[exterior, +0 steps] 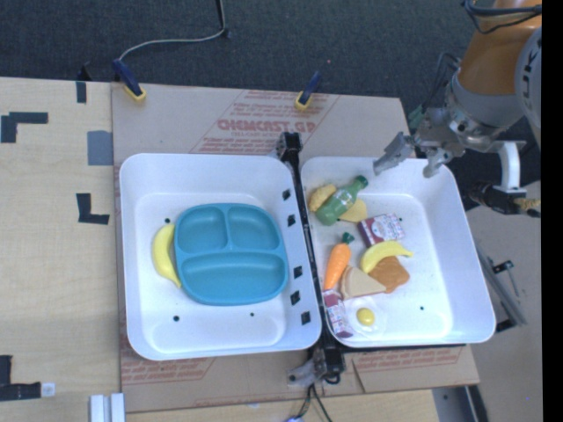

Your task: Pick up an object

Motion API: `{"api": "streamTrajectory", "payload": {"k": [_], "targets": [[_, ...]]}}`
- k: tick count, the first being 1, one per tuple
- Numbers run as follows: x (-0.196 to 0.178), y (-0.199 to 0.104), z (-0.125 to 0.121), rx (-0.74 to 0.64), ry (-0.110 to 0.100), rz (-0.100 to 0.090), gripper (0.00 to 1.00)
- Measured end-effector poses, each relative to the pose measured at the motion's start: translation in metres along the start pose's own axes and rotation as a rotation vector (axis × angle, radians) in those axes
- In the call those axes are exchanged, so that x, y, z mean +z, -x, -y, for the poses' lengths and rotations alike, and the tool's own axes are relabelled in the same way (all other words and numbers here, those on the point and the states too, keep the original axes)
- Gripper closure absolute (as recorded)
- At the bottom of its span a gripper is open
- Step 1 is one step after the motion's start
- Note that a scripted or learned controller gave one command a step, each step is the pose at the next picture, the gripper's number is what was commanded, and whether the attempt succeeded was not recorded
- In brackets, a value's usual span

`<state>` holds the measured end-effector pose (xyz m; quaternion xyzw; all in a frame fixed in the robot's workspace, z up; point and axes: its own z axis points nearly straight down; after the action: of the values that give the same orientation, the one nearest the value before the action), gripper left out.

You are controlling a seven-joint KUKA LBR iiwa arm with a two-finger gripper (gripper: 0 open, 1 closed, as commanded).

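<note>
You've got two white bins on the worktop (53, 236): the left bin (145, 323) has a blue divided plate (231, 253) w/ a yellow banana (163, 253) tucked against its left edge. The right bin (449, 297) holds the small stuff, clustered toward its left half: an orange carrot (336, 265), a green bottle (339, 200), a 2nd, smaller banana (385, 254), a red-white packet (381, 229), a fried egg piece (365, 317).

These look like toy foods, so prob. light, stiff, smooth plastic that's a bit slippery but not fragile. Best bet imo is the carrot: lies fairly clear, so pinch across its thick upper half.

The tool (411, 159) hangs over the right bin's back rim, its two fingers spread apart, nothing between them, touching nothing as far as you can tell.
</note>
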<state>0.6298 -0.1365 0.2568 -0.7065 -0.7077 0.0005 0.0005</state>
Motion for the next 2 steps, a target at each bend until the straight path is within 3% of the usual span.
{"api": "streamTrajectory", "payload": {"k": [1,2], "targets": [[0.111,-0.034,-0.015,0.000,-0.002,-0.001,0.00],[0.166,-0.042,0.034,0.000,0.014,0.004,0.00]]}}
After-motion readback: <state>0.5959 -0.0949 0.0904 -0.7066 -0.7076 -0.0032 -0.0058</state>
